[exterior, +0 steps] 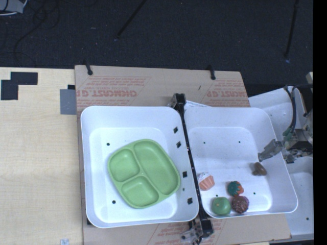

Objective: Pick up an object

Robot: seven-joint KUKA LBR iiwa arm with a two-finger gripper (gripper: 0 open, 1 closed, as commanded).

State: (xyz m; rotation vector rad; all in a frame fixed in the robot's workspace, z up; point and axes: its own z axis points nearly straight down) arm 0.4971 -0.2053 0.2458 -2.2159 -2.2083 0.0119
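The right bin (230, 119) holds several small items. A brown lump (259, 169) lies near its right wall. An orange-and-white piece (205, 181) sits by the divider, with a teal-and-orange ball (235, 188), a green ball (221, 205) and a dark red ball (240, 203) toward the front. My gripper (271, 151) reaches in over the right wall, just above and to the right of the brown lump. Nothing shows in its grasp.
The left bin (97, 126) holds a green divided plate (144, 173). A black divider clip strip (185, 152) runs between the bins. White cloth and cables (296, 111) lie beside the arm at the right. Cardboard (153, 86) lies under both bins.
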